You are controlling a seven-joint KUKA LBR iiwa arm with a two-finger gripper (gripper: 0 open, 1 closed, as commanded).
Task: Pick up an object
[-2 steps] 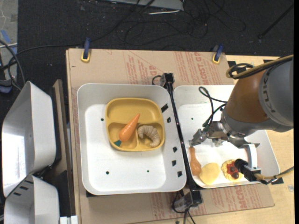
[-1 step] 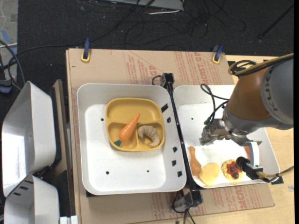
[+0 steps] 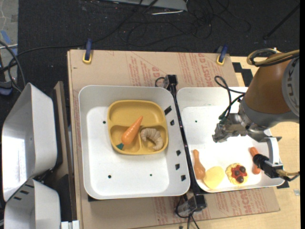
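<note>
A brown board desk [image 3: 128, 66] with red print is sitting over a dark floor, and two yellow-footed clamps are gripping its far edge, one at the left [image 3: 87, 56] and one at the right [image 3: 221, 57]. Two shallow white bins are lying directly on it, side by side and touching along a black seam: the left bin [image 3: 95, 171] and the right bin [image 3: 202, 97]. A black cable [image 3: 190, 209] is trailing off the near edge.

Grey arm [image 3: 281, 92], orange band, black cables, dark metal gripper [image 3: 223, 132]
</note>
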